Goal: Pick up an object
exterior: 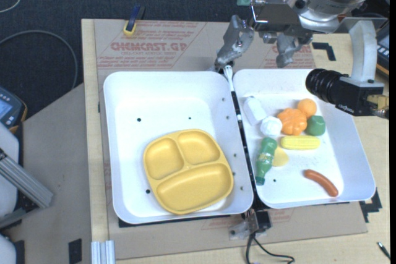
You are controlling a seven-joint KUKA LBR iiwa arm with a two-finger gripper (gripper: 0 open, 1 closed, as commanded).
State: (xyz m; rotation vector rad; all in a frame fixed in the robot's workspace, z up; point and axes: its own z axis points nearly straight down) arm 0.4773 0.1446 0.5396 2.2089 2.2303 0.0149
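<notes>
My gripper (260, 51) hangs high over the back edge of the bins, near the seam between them. Its two grey fingers (234, 45) stand wide apart, open, with nothing between them. Below it the right bin (359, 161) holds a white bottle (256, 113), an orange pumpkin toy (292, 122), an orange ball (307, 107), a green pepper (316, 125), a corn cob (300, 143), a green bottle (265, 159), a pale yellow piece (280, 158) and a red sausage (321, 182). A yellow divided plate (187, 170) lies in the left bin (124, 108).
A black cylindrical device (335, 89) juts over the right bin's back right corner. The bins rest on a cardboard sheet (154, 40) with a small yellow and blue clip (132, 21) at its back left. Cables lie on the dark floor at the left.
</notes>
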